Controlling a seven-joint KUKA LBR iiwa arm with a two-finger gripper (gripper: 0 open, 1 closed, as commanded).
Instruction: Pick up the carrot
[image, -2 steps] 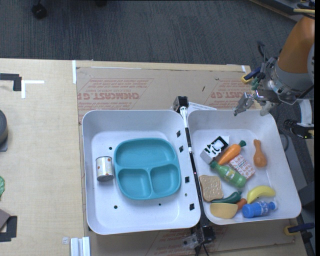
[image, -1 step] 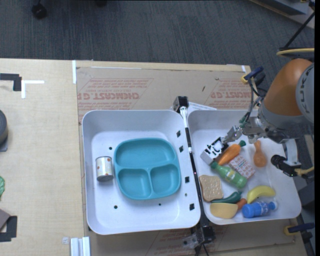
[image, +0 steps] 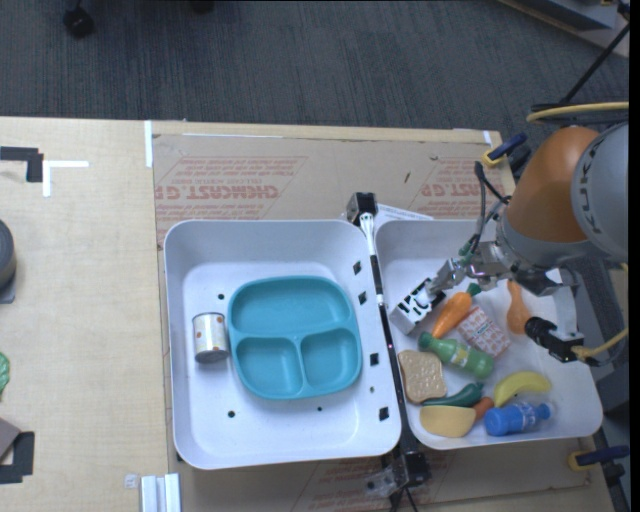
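Gripper hovers right at the carrot, top end just below it, poised for a grab; finger state impossible to tell, cluttered toys beyond.

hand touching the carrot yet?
Cannot tell. In the camera view the hand sits right at the carrot's upper end, but the slanted angle shows neither contact nor a gap plainly.
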